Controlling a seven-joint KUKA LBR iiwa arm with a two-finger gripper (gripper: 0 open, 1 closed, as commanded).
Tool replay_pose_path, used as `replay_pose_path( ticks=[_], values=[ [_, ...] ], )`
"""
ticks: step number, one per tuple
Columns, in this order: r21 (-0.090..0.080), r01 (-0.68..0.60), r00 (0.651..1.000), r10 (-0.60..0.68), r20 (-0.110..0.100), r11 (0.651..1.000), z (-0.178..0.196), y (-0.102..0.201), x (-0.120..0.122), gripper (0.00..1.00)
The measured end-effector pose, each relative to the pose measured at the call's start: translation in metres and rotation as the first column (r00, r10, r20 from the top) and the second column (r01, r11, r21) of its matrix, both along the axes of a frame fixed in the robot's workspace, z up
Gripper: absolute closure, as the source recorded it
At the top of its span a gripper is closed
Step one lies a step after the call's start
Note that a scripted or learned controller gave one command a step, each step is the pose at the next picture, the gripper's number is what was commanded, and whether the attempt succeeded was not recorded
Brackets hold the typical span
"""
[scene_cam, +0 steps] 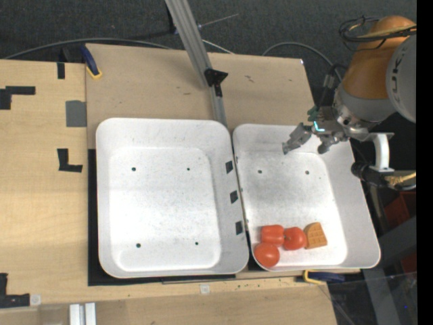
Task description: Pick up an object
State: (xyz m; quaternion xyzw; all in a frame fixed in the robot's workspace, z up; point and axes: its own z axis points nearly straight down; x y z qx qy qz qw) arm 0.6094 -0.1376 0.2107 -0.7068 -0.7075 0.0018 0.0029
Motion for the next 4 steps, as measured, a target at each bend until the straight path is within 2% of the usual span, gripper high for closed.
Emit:
replay_pose_path(
  ticks=[1,2,3,4],
  values=[
    [-0.001,-0.001,1.0,0.001,0.005,1.0,0.003,0.0,0.001,0.0],
    [-0.002,0.001,1.0,-0.001,0.0,1.0,-0.047,-0.009,0.0,0.0],
    [-0.001,0.0,1.0,0.0,-0.002,1.0,-0.112,-0.008,-0.001,0.0],
    [-0.003,-0.001,1.0,0.001,0.003,1.0,-0.123,-0.007,-0.001,0.0]
  ],
)
